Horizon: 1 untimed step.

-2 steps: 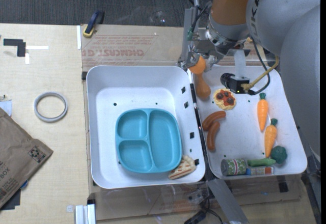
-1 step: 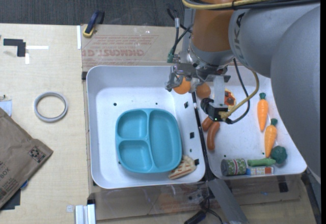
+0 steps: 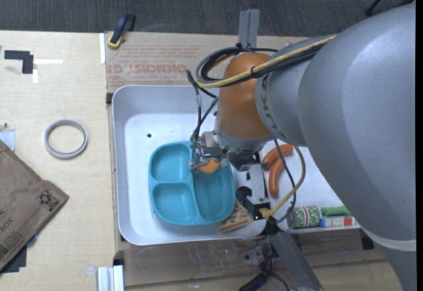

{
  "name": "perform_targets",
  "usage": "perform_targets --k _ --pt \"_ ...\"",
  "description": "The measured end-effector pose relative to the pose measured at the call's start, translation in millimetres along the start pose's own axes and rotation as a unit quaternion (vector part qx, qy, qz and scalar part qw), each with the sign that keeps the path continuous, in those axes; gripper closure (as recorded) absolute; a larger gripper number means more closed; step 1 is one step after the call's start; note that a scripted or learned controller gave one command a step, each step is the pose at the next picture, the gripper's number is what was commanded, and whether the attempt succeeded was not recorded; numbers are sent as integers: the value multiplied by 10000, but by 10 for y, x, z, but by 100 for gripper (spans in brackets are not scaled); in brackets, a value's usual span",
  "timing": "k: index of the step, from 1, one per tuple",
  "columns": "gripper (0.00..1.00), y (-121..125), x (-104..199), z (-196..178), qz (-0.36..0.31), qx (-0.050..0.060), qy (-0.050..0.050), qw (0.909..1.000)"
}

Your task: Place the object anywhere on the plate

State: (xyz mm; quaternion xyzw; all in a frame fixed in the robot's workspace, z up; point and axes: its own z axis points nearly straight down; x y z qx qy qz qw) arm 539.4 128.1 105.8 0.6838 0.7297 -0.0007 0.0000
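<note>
Hovering over the blue divided plate (image 3: 182,194) in the white bin (image 3: 132,131), the tool (image 3: 206,163) sits at the plate's upper right rim. A small orange object (image 3: 210,166) shows right at the tool tip, above the plate's right compartment; can't tell whether it's gripped. Hot dogs (image 3: 274,167) lie just right, by the arm.

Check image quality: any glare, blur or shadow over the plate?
Camera view: even lighting, no glare on the plate; soft shadow on the bin floor beside it; the arm looms large and slightly soft, blocking the bin's right side; the claw area is cluttered with cables.
</note>
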Motion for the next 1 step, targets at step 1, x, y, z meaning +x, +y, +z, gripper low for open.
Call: perform_targets --k 1 --pt "0 2 -8 -11 3 2 -3 10000"
